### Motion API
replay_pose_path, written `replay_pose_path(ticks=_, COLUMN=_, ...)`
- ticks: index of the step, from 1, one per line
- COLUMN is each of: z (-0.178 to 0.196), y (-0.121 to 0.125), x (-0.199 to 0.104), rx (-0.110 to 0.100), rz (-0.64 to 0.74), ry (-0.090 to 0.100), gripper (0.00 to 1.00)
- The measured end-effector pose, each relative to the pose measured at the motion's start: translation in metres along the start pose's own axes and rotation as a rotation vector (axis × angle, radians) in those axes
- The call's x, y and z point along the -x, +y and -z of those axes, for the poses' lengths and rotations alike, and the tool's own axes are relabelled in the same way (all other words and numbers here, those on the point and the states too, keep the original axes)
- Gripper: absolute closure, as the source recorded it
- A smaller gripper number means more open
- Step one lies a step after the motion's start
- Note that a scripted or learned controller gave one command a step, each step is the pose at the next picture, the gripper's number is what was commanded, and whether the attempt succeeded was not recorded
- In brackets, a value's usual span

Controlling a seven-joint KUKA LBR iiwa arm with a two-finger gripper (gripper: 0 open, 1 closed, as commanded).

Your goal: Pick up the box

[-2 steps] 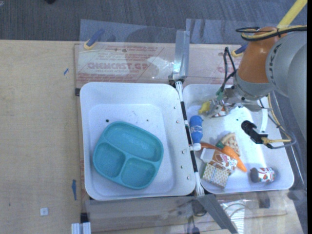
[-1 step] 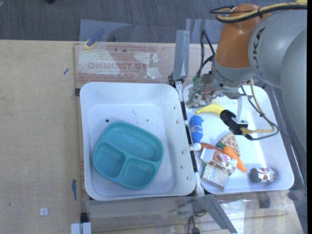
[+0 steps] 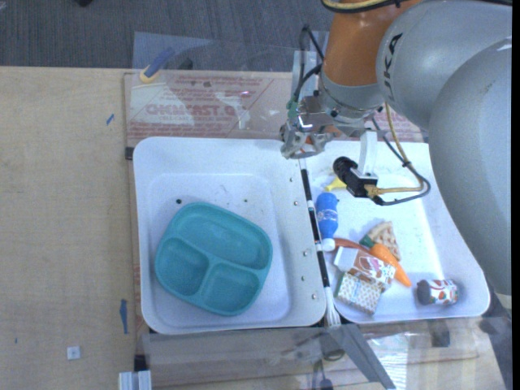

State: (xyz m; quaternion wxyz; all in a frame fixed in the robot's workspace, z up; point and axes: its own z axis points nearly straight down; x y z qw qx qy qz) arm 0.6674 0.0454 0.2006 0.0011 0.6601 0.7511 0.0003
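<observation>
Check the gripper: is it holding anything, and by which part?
Nothing visibly held. The gripper hangs over the bins' far edge near the divider, with nothing seen between its fingers. The box lies in the right bin among the toys, apart from it.

The arm (image 3: 439,71) is grey with an orange band (image 3: 357,35) above the wrist. Both bins (image 3: 219,165) are white, and the counter (image 3: 57,218) is pale tan. A teal divided plate (image 3: 213,257) lies in the left bin. In the right bin, the box (image 3: 359,292) bears a fine checked pattern of pale and reddish squares, the bottle (image 3: 327,215) is blue with a white cap, and the carrot (image 3: 386,262) is orange.
</observation>
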Motion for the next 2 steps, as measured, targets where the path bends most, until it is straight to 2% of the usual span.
replay_pose_path(ticks=1, z=-0.016, y=0.005, x=-0.042, rx=-0.005, rz=0.019, ry=0.001, gripper=1.00)
replay_pose_path(ticks=2, z=-0.003, y=0.007, x=-0.075, rx=0.001, rz=0.063, ry=0.000, gripper=1.00)
